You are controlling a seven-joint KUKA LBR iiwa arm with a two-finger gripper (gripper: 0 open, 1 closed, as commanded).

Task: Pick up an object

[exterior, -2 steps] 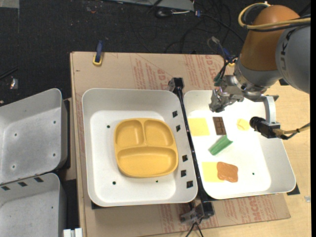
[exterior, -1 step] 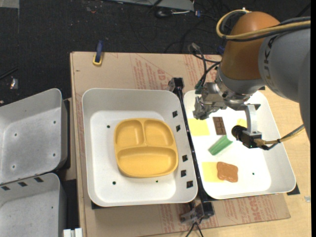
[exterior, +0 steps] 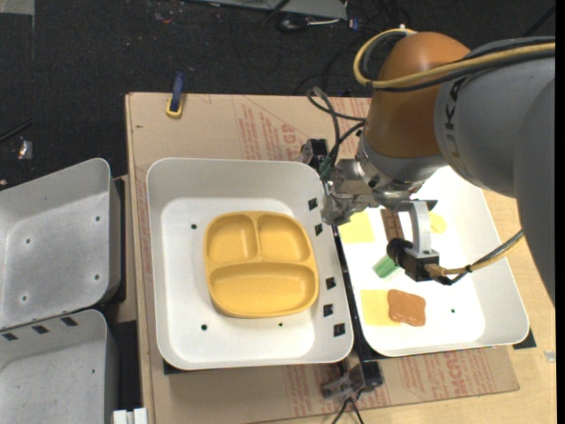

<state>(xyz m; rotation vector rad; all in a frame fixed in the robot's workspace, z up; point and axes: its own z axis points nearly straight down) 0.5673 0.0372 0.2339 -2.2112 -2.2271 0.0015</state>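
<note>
Orange-brown and lumpy, a small piece (exterior: 406, 307) lay in the near part of the right bin (exterior: 494, 316), touching or overlapping the edge of a flat yellow square (exterior: 372, 306) on its left. Just beyond these sat a little green block (exterior: 385, 267), and farther back a second yellow square (exterior: 357, 230) lay close to the bin's left wall. A smaller yellow scrap (exterior: 438, 223) showed beside the arm's fittings, partly hidden. None of these things was lifted; all rested on the bin floor. Above the far left corner of that bin hung the tool (exterior: 344, 203), low by the rim shared by the two bins, under the grey arm (exterior: 494, 113) and its orange band (exterior: 413, 95); whether the tool was wide or narrow could not be told, and nothing could be seen in its hold. The left bin (exterior: 177, 325) held a yellow divided plate (exterior: 261, 263) near its middle, flat and well apart from the tool. Both bins stood on a pale brown counter (exterior: 238, 122) with red print, and a small blue-and-yellow item (exterior: 177, 95) lay at its far left corner. Grey trays (exterior: 53, 228) sat off to the left, beyond the counter's edge.
</note>
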